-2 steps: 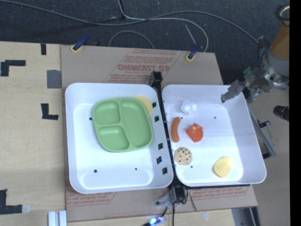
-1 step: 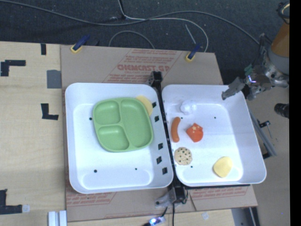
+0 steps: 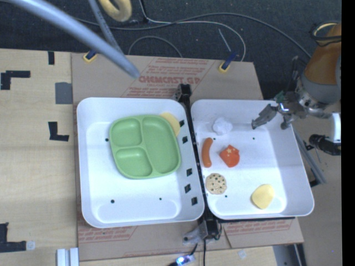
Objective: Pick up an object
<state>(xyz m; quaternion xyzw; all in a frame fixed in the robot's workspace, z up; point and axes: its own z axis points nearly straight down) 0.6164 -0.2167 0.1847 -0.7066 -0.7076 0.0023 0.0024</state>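
Left bin (image 3: 89, 165): a green plate (image 3: 145, 147) with three wells, smooth moulded plastic, a yellow piece (image 3: 173, 123) tucked at its far rim. Right bin (image 3: 294, 165): your candidates, all small toy food and, by the look of them, light and rigid. The sausage (image 3: 207, 151) is slim, so pinch it across its width; the cookie (image 3: 216, 184) lies flat (a hard grab); the red piece (image 3: 229, 155) is blocky and the easiest hold. A white lump (image 3: 222, 127) and a glossy yellow lump (image 3: 263, 196) sit nearby. The gripper (image 3: 273, 117) hovers over the bin's far right corner, fingers spread, carrying nothing.
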